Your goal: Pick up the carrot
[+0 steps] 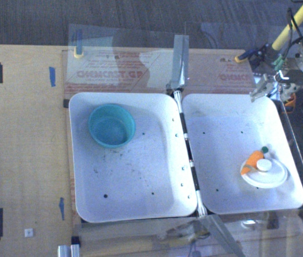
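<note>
Orange carrot [255, 159] — green tip up-right

Lab: taped bench [22, 159], white bins [140, 197]

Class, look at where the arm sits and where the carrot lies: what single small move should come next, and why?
Probably swing the pincer from the right bin's far right corner toward the near right, stopping above the carrot. The carrot lies against a white plate with a white lid, so a centred approach seems wise before any descent.
</note>
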